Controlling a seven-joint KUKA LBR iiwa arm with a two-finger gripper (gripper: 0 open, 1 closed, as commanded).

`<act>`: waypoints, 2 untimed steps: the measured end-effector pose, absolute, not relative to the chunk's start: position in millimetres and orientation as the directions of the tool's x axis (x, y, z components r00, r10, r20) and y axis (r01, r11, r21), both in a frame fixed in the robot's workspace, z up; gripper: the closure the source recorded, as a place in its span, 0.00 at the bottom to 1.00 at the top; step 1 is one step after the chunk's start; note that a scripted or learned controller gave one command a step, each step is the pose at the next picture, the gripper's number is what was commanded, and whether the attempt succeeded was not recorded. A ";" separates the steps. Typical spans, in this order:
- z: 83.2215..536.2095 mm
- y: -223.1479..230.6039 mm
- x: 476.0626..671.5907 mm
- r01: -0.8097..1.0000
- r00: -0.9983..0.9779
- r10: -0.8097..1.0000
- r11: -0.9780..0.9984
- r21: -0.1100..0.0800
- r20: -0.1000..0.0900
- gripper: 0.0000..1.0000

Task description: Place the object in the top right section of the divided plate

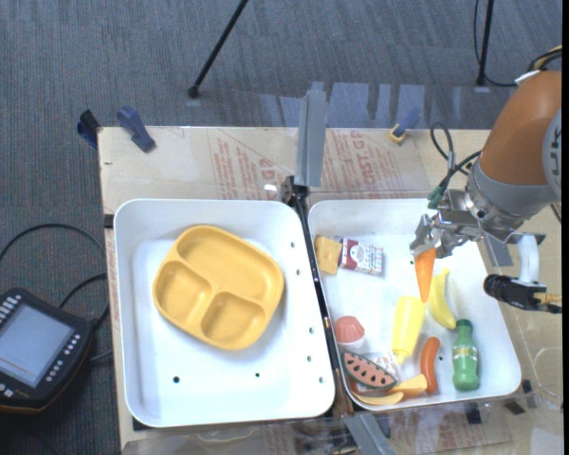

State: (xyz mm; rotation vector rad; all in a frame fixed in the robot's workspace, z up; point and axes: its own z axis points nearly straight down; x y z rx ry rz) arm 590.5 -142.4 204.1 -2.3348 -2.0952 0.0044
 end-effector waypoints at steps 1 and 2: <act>204.3 -142.4 590.6 0.994 0.108 0.994 -0.108 -0.005 0.001 0.00; 185.0 -56.6 564.7 0.890 0.455 0.890 -0.455 -0.008 -0.001 0.00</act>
